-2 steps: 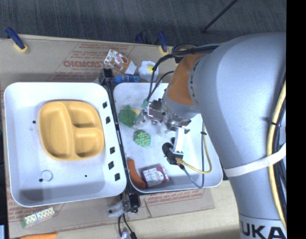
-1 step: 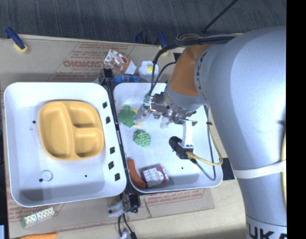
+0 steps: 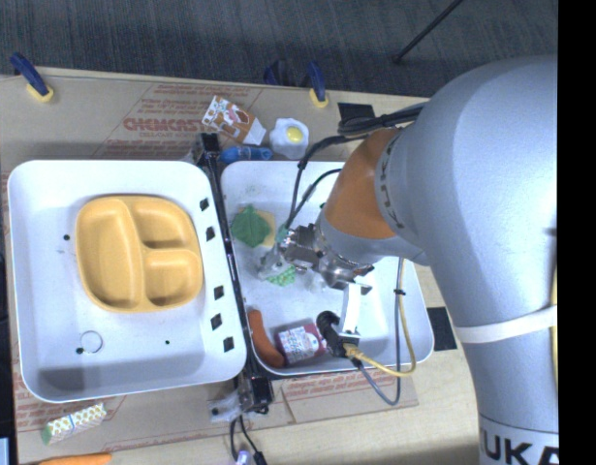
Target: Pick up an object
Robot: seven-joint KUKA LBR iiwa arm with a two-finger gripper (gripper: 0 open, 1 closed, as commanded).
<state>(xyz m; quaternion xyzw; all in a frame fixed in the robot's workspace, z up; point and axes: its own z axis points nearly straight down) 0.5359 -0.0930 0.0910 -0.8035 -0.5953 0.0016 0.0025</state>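
My gripper (image 3: pixel 275 262) reaches down into the right bin (image 3: pixel 414 332), below the orange wrist band. Its tip sits over a small green and white item (image 3: pixel 282 277) near the bin's middle left. A green object on a yellow one (image 3: pixel 250 226) lies just up and left of the tip. An orange sausage-shaped toy (image 3: pixel 261 337) and a dark red packet (image 3: pixel 299 342) lie at the bin's near edge. The arm hides much of the right bin.
The left bin (image 3: pixel 36 260) holds a yellow divided tray (image 3: pixel 138 251). Behind the bins on the cardboard lie a printed snack packet (image 3: pixel 225 116), a blue item (image 3: pixel 244 152) and a yellow-white item (image 3: pixel 291 136). A wrapped candy (image 3: pixel 73 421) lies at the front left. Cables loop by the bin's near right.
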